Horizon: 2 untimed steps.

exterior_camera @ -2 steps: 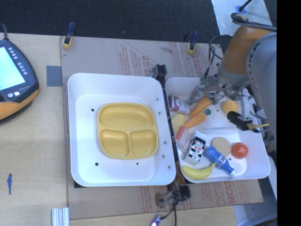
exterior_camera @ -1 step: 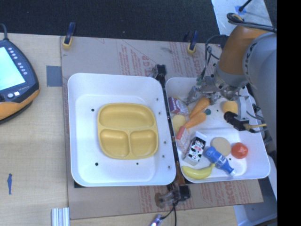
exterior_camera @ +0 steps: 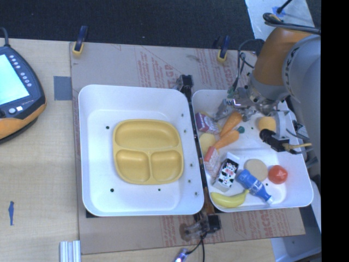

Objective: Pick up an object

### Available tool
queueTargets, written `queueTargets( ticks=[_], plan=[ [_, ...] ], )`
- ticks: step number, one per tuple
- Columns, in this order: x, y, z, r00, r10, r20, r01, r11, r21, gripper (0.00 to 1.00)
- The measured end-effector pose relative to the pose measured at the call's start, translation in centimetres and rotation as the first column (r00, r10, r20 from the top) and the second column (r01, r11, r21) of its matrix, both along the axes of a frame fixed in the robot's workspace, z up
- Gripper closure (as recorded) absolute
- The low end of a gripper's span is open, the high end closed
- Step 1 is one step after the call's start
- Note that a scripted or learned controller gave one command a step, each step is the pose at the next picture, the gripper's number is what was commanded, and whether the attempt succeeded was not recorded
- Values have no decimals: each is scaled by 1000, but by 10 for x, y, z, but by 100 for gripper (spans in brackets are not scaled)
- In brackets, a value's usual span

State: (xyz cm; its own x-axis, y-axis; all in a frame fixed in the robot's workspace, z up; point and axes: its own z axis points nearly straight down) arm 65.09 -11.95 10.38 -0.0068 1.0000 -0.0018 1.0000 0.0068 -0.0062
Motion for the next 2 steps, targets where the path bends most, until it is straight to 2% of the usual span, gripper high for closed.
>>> queueTargets(
  ticks=[1,2],
  plan=[
    [5,-17,-12,1000,-3,4,3,1000,0,0],
    [5,-18,-1,1000,-1,2,1,1000,-1,100]
  ],
)
